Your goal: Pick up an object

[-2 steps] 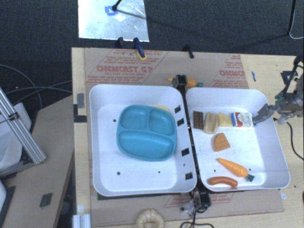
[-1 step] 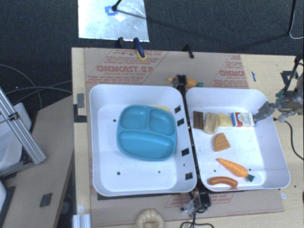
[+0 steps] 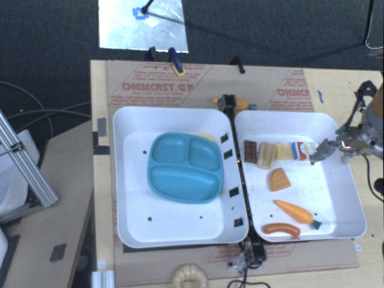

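Writing: red letters "CHEMCAST GP" repeat across the brown protective sheet point(image 3: 157, 86) covering the counter.
Left white bin point(image 3: 129, 161): holds a blue three-compartment plastic plate point(image 3: 185, 167).
Right white bin point(image 3: 345, 188): brown chocolate bar point(image 3: 250, 152), beige bread piece point(image 3: 266, 155), red-white-blue packet point(image 3: 298, 150), tan toast wedge point(image 3: 279, 179), orange toy carrot point(image 3: 295, 211), reddish sausage point(image 3: 281, 228).
Pincer point(image 3: 318, 152): at the bin's right side, tips just beside the packet; open or closed, I cannot tell.

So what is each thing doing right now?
Blue tray: lying flat in the left bin.
Carrot: lying in the right bin.
Sausage: lying by the front wall.
Bread: lying flat, untouched.
Gripper: over the right bin, by a packet.
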`<state>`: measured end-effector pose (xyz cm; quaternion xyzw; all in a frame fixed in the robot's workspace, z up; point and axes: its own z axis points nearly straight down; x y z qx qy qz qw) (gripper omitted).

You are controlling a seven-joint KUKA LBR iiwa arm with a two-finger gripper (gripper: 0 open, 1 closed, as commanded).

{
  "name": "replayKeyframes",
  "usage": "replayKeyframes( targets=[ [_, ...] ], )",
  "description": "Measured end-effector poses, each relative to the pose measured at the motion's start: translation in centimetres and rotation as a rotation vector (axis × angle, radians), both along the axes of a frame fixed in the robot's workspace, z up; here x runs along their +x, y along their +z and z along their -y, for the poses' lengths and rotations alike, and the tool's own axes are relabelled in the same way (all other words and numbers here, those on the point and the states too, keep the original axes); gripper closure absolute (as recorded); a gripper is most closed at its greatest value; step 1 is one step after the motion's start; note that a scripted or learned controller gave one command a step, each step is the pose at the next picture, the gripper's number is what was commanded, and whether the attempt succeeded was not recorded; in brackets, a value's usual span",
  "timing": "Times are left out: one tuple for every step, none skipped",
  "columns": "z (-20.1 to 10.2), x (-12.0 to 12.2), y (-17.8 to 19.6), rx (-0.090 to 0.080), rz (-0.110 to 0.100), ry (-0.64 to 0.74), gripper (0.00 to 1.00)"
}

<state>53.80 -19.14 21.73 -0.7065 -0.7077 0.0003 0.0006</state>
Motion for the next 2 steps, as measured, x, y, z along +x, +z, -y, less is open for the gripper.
replayKeyframes(
  targets=[
    [0.0,0.6,-6.1,0.000,-0.002,0.000,0.00],
    [-0.2,0.1,-10.4,0.000,-0.001,0.000,0.00]
  ],
)
